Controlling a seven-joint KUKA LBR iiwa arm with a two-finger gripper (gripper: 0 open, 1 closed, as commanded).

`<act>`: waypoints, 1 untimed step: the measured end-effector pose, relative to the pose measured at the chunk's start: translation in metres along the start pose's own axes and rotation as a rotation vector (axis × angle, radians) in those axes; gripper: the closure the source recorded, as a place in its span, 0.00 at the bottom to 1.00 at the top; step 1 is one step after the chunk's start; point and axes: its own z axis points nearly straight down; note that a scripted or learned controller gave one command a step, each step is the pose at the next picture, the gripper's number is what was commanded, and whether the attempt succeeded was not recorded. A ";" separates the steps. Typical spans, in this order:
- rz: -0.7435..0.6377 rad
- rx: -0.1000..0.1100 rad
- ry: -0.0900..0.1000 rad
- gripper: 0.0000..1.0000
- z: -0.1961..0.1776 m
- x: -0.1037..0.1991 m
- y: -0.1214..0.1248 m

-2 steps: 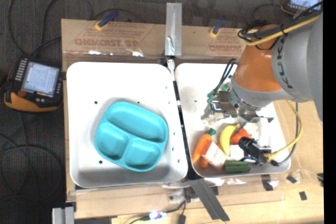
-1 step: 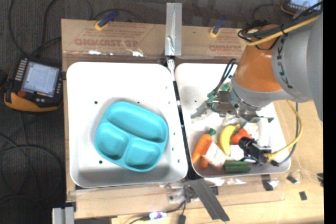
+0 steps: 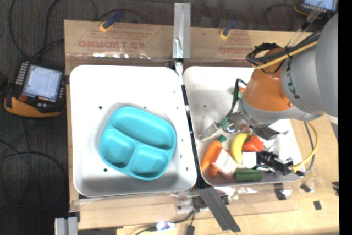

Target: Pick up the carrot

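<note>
The carrot (image 3: 210,154) lies near the front-left of the right bin (image 3: 203,91), its long axis tilted up toward the banana (image 3: 238,147). My gripper (image 3: 234,125) hangs just beyond it — whether it is spread I cannot tell.

Robotics lab: 2 white bins (image 3: 82,118) on a cardboard-topped bench (image 3: 137,41), teach pendant (image 3: 36,89) left of the bench on grey carpet, loose cables around.

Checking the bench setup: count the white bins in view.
2. The left bin holds a blue divided plate. The right bin holds the carrot, a banana and other items, under the arm.
</note>
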 end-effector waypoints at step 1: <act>-0.386 -0.010 -0.011 0.00 -0.002 -0.006 -0.027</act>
